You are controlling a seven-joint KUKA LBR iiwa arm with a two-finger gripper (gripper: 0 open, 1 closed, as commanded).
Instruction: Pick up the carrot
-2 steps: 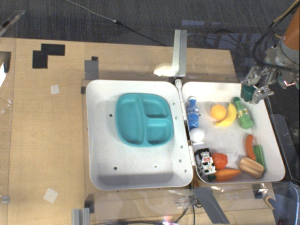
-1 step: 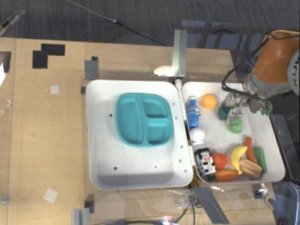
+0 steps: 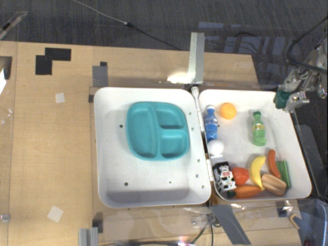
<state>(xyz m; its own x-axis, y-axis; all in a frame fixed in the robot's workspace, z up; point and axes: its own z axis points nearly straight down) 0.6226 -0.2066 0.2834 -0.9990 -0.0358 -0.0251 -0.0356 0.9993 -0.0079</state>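
We are seeing the carrot (image 3: pixel 248 191) lying at the right bin's (image 3: pixel 241 132) front edge, well apart at seven o'clock from our end effector (image 3: pixel 288 99); its state we cannot tell.

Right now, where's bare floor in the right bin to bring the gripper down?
Right bin: bare floor runs between the orange ball and green bottle, down to the banana. The near end is crowded, with the carrot packed among other toys. The gripper sits at the far right corner.
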